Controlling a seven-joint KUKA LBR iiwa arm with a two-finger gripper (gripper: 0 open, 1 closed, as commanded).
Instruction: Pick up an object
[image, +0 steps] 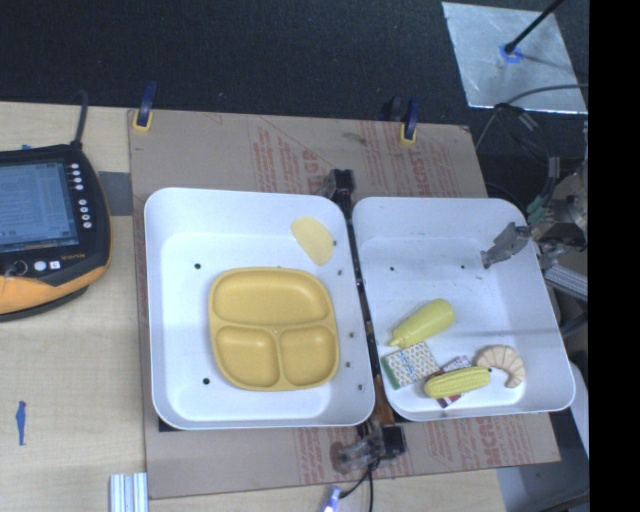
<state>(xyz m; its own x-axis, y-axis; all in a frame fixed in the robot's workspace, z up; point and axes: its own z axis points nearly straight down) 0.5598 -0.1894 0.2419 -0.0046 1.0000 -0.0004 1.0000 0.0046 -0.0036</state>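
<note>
Bright even overhead light, mild glare on white bins (160, 300), soft shadows, slightly soft focus

A light wooden bench (70, 390) carries a large sheet of brown cardboard (300, 150) printed with faint red lettering, held at its far edge by two clamps, one with a yellow-and-blue grip (144, 108) on the left and another (408, 120) further right. On the cardboard sit two shallow white bins side by side, the left bin (170, 300) and the right bin (450, 225), their inner rims touching. Left of the cardboard, directly on the wood, lies a handheld control pendant (45, 225) with a lit screen and an orange-and-black casing. A small blue mark (21, 421) shows on the wood near the front left corner.
</note>
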